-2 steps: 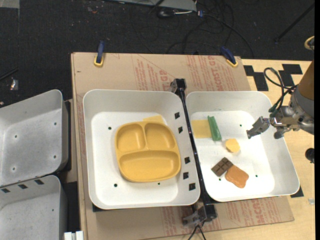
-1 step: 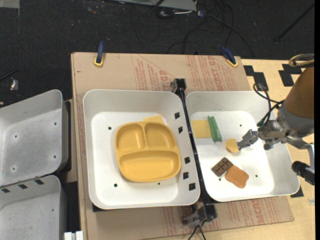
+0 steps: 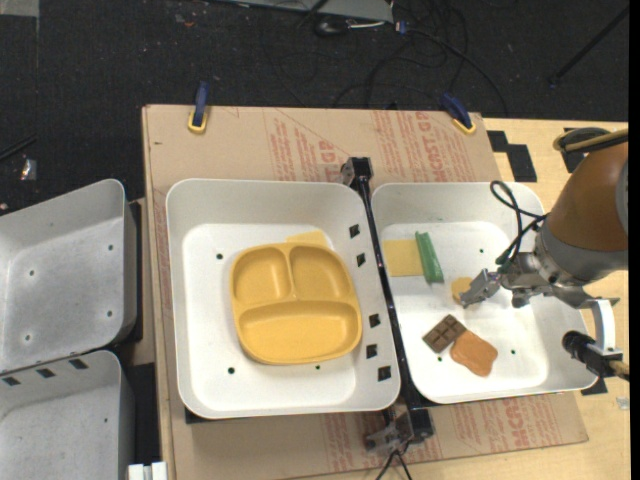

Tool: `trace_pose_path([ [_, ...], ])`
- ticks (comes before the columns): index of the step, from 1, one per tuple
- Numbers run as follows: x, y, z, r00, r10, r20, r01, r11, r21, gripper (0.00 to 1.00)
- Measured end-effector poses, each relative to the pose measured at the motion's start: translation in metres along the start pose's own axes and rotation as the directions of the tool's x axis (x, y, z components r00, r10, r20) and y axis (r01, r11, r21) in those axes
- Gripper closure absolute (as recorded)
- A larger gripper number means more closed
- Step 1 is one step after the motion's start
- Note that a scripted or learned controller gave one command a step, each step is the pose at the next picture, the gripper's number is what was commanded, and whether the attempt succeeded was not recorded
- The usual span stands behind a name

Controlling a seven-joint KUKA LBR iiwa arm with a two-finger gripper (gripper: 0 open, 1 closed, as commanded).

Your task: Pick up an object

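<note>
The right bin (image 3: 520,230) holds several small items: a flat pale-yellow slice (image 3: 401,257), a green bar (image 3: 429,257), a brown chocolate-like piece (image 3: 443,333), an orange toast-shaped piece (image 3: 473,353) and a small yellow lump (image 3: 460,290). My gripper (image 3: 481,287) reaches in from the right and hangs low over the middle of this bin. Its tip is right beside the small yellow lump, on that lump's right side. Whether they touch is unclear. The brown piece and the orange piece lie just below the gripper, touching each other.
The left bin (image 3: 200,218) carries a yellow divided plate (image 3: 296,303) with a pale-yellow sheet (image 3: 310,238) peeking out behind it. A black divider (image 3: 378,288) runs between the bins. The grey and orange arm (image 3: 590,218) covers the right bin's right side.
</note>
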State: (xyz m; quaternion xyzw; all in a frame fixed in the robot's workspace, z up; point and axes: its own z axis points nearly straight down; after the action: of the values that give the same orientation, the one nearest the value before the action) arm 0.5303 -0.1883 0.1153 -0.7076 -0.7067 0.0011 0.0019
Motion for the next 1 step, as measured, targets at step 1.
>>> trace_pose_path([
  [1, -0.0003, 0.0012, -0.0132, 1.000, 0.000, 0.002, 0.000, 1.000, -0.005, 1.00],
])
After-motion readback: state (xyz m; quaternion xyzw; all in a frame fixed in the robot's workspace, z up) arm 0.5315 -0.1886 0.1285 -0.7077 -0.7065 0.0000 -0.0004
